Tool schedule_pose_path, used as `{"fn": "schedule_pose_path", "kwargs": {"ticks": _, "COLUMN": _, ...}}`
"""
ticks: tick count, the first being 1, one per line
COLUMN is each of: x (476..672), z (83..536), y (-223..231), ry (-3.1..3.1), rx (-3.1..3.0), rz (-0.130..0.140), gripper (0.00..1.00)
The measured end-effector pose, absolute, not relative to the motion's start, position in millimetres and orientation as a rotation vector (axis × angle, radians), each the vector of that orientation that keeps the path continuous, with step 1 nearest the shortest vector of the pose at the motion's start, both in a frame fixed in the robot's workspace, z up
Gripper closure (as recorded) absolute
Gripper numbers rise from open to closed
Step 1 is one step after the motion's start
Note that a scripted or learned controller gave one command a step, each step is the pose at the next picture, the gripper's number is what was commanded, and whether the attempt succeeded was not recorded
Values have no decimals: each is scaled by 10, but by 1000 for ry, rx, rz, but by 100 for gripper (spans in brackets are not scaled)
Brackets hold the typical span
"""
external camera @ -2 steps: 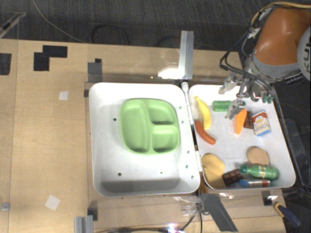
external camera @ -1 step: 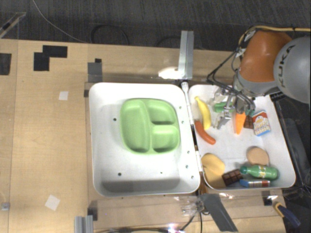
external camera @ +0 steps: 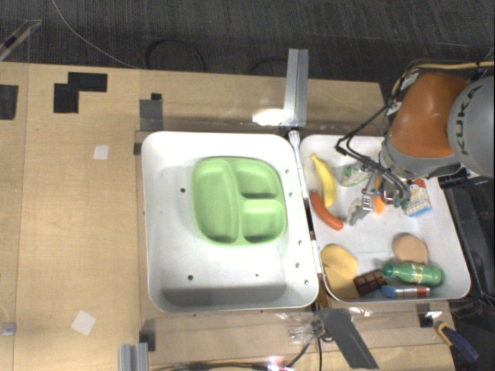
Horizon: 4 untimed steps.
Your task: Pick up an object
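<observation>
The table (external camera: 69, 230) carries two white bins side by side. The left bin (external camera: 166, 284) holds a green divided tray (external camera: 236, 199). The right bin (external camera: 452, 265) holds the loose things to pick from: a banana (external camera: 323, 180) near its upper left, a red-orange pepper-like piece (external camera: 326, 211) just below it, a tan round thing (external camera: 339, 261) at the lower left, a brownish round one (external camera: 410, 247) to the right, a green bottle (external camera: 412, 272) lying on its side, and a dark bar (external camera: 369, 282) beside it.

The arm (external camera: 433, 122) hangs over the right bin's upper half, with the tool (external camera: 363, 209) low near the pepper. It is too small and cluttered to judge, so I cannot tell how it stands or whether it has anything.

To grasp well, the tool should probably centre over one isolated item and straddle its narrow width. It should descend straight, keeping off the bin wall and neighbours.
</observation>
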<state>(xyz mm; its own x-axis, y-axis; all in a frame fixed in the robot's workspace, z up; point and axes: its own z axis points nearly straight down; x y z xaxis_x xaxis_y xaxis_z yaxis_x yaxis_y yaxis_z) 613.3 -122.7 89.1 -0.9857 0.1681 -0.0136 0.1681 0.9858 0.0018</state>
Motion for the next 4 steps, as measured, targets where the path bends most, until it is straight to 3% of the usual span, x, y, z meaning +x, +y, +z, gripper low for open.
{"fn": "schedule_pose_path", "kwargs": {"ticks": 1, "x": 6118, "z": 892, "y": -1020, "ry": 3113, "rx": 311, "rz": 1, "gripper": 0}}
{"fn": "schedule_pose_path", "kwargs": {"ticks": 2, "x": 5870, "z": 901, "y": -858, "ry": 3101, "rx": 394, "rz": 0, "gripper": 0}}
{"fn": "schedule_pose_path", "kwargs": {"ticks": 3, "x": 5431, "z": 909, "y": -867, "ry": 3025, "rx": 769, "rz": 5, "gripper": 0}}
{"fn": "schedule_pose_path", "kwargs": {"ticks": 4, "x": 5626, "z": 904, "y": -1284, "ry": 3078, "rx": 538, "rz": 2, "gripper": 0}}
